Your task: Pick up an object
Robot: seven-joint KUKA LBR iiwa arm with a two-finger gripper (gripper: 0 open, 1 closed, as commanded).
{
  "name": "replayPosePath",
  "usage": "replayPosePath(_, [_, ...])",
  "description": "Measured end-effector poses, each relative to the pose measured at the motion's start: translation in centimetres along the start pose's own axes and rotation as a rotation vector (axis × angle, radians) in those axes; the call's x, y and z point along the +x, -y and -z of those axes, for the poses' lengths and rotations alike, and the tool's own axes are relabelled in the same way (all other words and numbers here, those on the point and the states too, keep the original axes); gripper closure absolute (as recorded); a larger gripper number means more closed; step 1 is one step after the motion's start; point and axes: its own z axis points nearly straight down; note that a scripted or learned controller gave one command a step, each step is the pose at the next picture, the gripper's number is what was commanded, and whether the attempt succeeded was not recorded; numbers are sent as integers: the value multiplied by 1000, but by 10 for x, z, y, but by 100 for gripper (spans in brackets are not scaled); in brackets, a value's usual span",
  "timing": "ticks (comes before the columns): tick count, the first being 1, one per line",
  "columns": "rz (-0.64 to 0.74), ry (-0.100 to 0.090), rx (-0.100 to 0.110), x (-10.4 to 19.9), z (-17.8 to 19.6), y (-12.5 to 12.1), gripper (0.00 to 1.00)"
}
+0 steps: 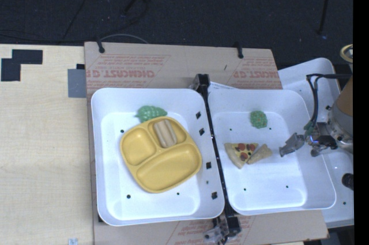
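My gripper (296, 143) sits low at the right bin's (314, 199) right side, fingers look spread, nothing btwn them. Nearest target is the pizza slice (247, 153), just to its view-left, long axis roughly along that same line; green blob (258, 119) further up-left

Even overhead light, white bins (115, 203) bright with mild glare, soft shadows, dim background, slightly grainy
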Motion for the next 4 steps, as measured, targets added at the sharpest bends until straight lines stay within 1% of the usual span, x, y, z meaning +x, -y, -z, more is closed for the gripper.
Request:
replayPosePath(1, [3, 3, -13, 0, 7, -3, 0])
replayPosePath(2, [4, 2, -8, 8, -39, -1, 0])
replayPosePath(3, [3, 2, -8, 9, -93, -1, 0])
replayPosePath(4, [0, 2, -10, 8, -80, -1, 100])
